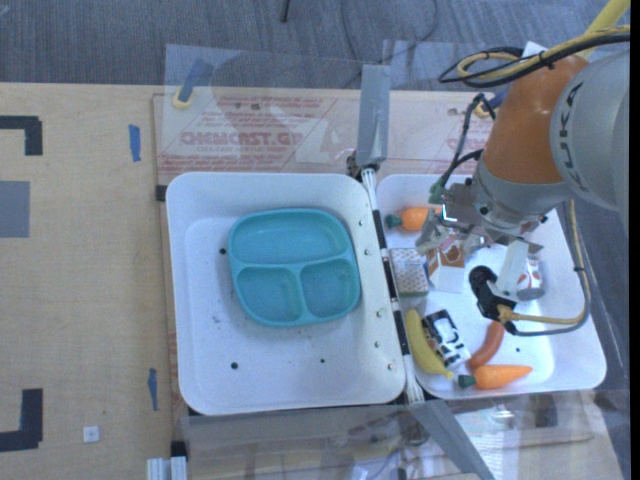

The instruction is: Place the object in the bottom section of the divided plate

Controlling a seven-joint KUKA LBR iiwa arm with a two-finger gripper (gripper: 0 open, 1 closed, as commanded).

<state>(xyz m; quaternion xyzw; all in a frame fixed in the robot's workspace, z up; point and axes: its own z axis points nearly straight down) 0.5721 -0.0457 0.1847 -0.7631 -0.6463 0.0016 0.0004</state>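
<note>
With the teal divided plate bare in the left bin, the arm's hand hovers over toy food in the right bin, its grip impossible to judge; nothing yet delivered.

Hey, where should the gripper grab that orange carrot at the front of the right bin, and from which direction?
Grip the carrot across its thick middle, coming straight down from above. It lies flat with its long axis left to right, tapering rightward, so the fingers probably close best front-to-back.
</note>
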